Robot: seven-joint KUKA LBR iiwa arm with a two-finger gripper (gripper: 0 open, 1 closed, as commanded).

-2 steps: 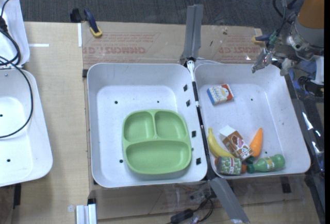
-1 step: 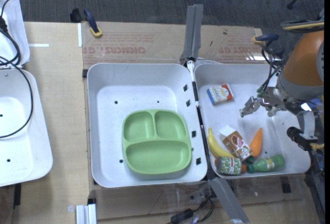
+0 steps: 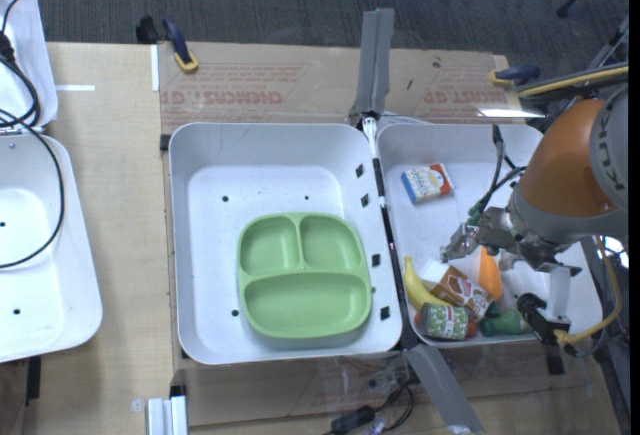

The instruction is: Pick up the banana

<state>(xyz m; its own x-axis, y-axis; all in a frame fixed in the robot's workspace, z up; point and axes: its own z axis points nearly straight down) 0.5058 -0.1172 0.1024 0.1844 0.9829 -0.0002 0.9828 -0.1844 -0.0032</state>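
Yellow banana left of and below the gripper, in the right bin

Curved and yellow, the banana (image 3: pixel 418 287) lies near the front-left corner of the right bin (image 3: pixel 440 138), just beside the divider wall, its long axis running from upper left down to lower right, where its lower end tucks against a round can (image 3: pixel 445 322) and a brown packet (image 3: pixel 464 289). The gripper (image 3: pixel 470 241) hangs over the middle of the same bin, above an orange carrot-like piece (image 3: pixel 489 273); nothing shows between its fingers, and how far apart they stand I cannot tell. My judgement: the coming move must go toward the view's left and front, with the fingers set across the banana's slanted axis.
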